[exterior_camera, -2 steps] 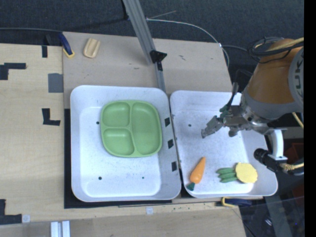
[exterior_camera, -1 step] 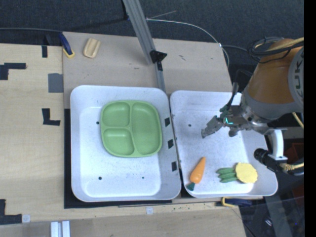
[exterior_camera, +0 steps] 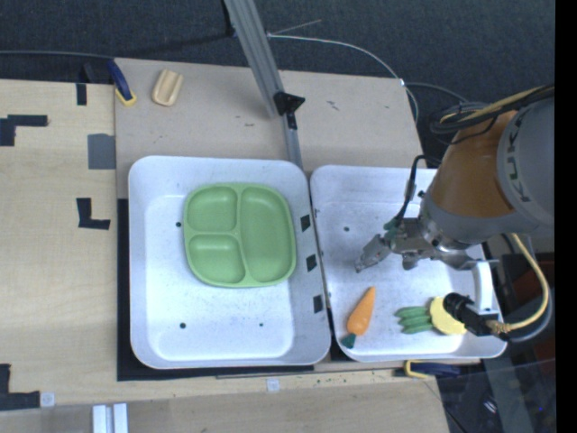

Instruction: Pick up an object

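Observation:
In the right bin (exterior_camera: 361, 183), an orange toy carrot (exterior_camera: 361, 310) lies near the front left corner. A yellow and green toy (exterior_camera: 425, 317) lies by the front wall to its right. My gripper (exterior_camera: 386, 254) hangs over the middle of this bin, just above and behind the carrot, fingers apart with nothing between them. The finger (exterior_camera: 368, 259) nearest the carrot points down and left. The grey arm with its orange band (exterior_camera: 473, 174) comes in from the right.
A green divided plate (exterior_camera: 241, 234) lies in the left bin (exterior_camera: 144, 269). Behind the bins, a slanted metal pole (exterior_camera: 260, 43) crosses the bench. A tan block (exterior_camera: 167, 87) and a blue and yellow item (exterior_camera: 122, 81) lie at the back left. Cables run along the right side.

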`<act>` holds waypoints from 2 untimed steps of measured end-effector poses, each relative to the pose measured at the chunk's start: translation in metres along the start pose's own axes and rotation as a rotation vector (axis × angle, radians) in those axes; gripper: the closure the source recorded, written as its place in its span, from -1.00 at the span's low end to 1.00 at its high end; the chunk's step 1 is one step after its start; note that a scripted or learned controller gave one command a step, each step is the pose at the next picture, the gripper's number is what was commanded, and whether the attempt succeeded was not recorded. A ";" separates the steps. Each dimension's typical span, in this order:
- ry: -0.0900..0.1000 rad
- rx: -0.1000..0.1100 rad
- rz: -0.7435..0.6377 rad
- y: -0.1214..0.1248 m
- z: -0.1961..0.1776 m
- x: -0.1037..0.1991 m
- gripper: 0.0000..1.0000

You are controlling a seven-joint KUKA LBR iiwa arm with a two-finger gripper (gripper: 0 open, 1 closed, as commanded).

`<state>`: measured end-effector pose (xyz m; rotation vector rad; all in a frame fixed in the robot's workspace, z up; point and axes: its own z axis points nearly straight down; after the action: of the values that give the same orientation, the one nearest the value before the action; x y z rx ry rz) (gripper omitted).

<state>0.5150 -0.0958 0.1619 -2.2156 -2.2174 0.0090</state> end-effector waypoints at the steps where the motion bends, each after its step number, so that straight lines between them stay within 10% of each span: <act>1: 0.001 0.001 0.001 -0.003 0.063 -0.005 -1.00; 2: -0.001 -0.007 0.000 -0.004 0.073 -0.005 -1.00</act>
<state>0.5109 -0.1004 0.0893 -2.2200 -2.2218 0.0023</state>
